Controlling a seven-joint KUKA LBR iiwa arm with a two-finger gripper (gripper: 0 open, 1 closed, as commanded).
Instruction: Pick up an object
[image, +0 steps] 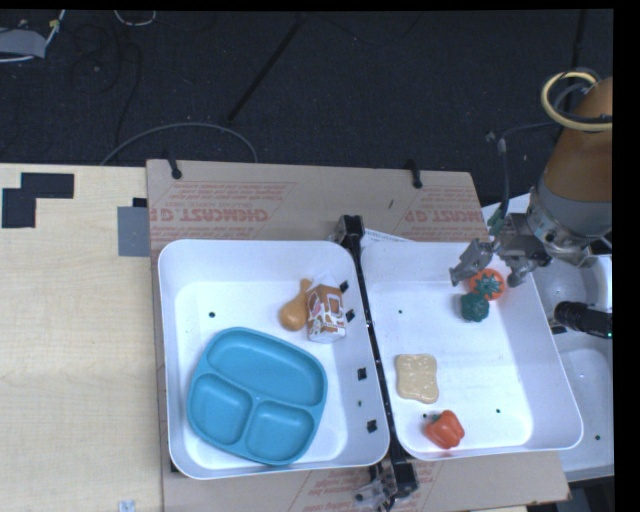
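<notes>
My gripper (492, 268) hangs over the far right part of the right bin (505, 425), its fingers spread to either side of a small orange and teal toy (488, 285). Just below that toy lies a teal lump (474, 308). Nothing is lifted; the toy rests on the bin floor. Nearer the front of the same bin lie a pale beige toast-shaped piece (417, 377) and a red pepper (444, 429).
The left bin (185, 275) holds a blue divided plate (258, 395), an orange drumstick-shaped toy (295, 306) and a small white and brown carton (326, 312). A black divider (366, 340) runs between the bins. Cables hang near the arm at the right.
</notes>
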